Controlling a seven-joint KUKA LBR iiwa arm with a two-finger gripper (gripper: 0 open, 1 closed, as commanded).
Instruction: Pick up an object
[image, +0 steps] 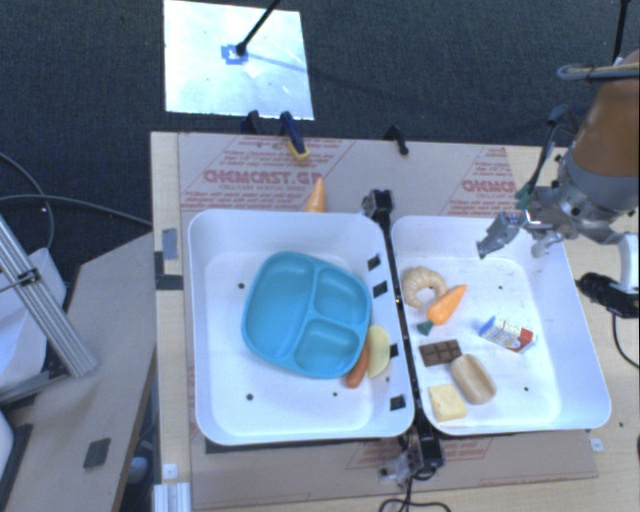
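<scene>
Dark carpet surrounds the bench. The gripper, fingers spread wide and empty, hovers at the right bin's one o'clock rim; the carrot lies toward nine. Descending here risks striking the wall.

Red lettering is printed on the brown protective sheet that lies under the two white bins. Behind the left bin the word reads roughly "CHEMCAST GP", in capitals, partly crossed by an orange object. Behind the right bin the same red print repeats, cut off by the sheet's edge and too faint to read in full. The small red, white and blue carton in the right bin bears markings too small to make out.
</scene>
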